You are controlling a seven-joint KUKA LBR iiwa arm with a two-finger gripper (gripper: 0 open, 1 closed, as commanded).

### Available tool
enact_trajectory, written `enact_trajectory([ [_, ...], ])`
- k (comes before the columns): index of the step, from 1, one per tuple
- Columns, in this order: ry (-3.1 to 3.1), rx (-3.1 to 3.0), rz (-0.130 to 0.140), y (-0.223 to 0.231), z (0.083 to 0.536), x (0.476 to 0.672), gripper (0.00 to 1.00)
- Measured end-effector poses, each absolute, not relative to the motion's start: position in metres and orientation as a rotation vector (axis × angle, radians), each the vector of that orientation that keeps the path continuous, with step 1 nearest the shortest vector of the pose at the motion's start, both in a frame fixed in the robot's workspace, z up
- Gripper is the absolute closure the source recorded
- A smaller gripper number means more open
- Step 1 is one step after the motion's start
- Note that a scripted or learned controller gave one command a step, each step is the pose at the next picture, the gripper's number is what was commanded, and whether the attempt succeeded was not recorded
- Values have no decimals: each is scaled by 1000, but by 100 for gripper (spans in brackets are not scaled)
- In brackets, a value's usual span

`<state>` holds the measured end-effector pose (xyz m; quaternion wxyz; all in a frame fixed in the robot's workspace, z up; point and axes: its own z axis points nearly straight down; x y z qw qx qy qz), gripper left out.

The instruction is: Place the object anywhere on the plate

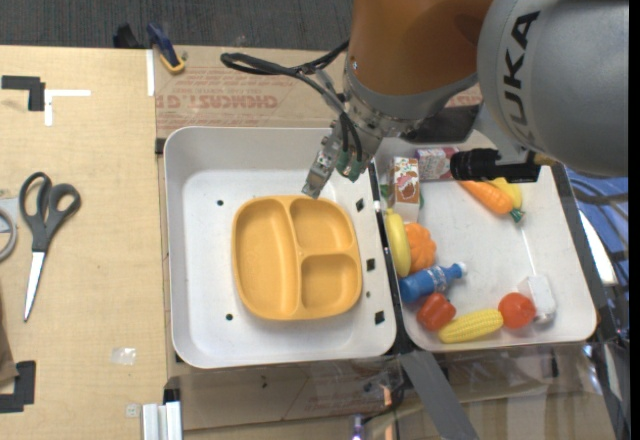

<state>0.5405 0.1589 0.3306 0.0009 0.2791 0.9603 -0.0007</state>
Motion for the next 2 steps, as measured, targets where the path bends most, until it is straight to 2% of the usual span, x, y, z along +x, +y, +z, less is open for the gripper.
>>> enact_trajectory([
  [1, 2964, 1044, -4, 203, 199, 523, 100],
  [2, 2964, 1045, -4, 203, 199, 523, 0],
])
